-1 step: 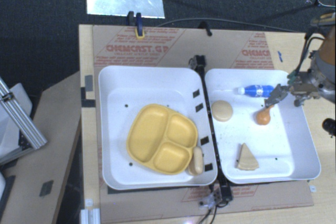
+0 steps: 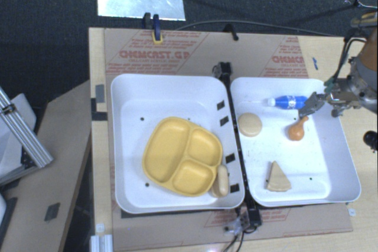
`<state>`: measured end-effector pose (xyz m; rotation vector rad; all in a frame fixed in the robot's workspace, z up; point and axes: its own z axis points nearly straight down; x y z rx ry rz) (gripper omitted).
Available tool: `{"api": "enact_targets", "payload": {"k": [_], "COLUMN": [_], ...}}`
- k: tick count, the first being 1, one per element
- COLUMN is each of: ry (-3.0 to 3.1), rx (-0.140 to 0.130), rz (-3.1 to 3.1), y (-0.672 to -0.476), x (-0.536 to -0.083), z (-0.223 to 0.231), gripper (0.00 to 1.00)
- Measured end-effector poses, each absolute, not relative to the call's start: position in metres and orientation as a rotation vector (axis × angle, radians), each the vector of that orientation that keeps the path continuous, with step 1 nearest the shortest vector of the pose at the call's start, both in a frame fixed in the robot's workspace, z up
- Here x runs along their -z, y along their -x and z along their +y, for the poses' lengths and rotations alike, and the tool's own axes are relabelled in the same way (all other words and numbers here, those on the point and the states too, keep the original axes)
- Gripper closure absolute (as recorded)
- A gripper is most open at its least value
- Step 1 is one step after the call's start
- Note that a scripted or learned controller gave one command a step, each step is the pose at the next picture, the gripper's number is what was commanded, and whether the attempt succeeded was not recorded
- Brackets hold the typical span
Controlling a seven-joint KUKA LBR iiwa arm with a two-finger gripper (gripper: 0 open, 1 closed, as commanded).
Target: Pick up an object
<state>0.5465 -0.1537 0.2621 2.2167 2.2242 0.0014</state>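
The grey arm is cut off by the right edge, so little beyond its wrist and the two-finger gripper can be made out. The gripper sits over the far right part of the right-hand shallow white plastic bin. Its dark fingers point left and are small and blurred; whether they stand wide or narrow cannot be told, and nothing is seen between them.

Just to their left lies a clear plastic bottle with a blue label and white cap, on its side along the bin's far wall. Its right end meets the fingers, but contact cannot be judged. Just near of the fingertips is a small orange pear-shaped object with a tan neck, the neck pointing up toward the gripper. A round, flat beige disc lies near the bin's left wall, and a tan wedge shaped like a slice of bread lies toward the near wall. These four things are well apart, with bare white floor between them.

The left-hand white bin holds a smooth yellow plastic plate with three compartments, which takes up most of the floor. A pale beige oblong object touches its near right rim, beside the bin wall.

Both bins rest on a printed brown cardboard sheet on the table.
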Motion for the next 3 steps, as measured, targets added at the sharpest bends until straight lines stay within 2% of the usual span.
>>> {"api": "enact_targets", "payload": {"k": [2, 3], "ry": [-2.221, -2.221], "rx": [0.002, 0.001], "rz": [2.226, 2.224], "y": [-0.559, -0.553], "x": [-0.159, -0.102], "z": [-0.143, -0.137], "gripper": [0.00, 0.00]}}
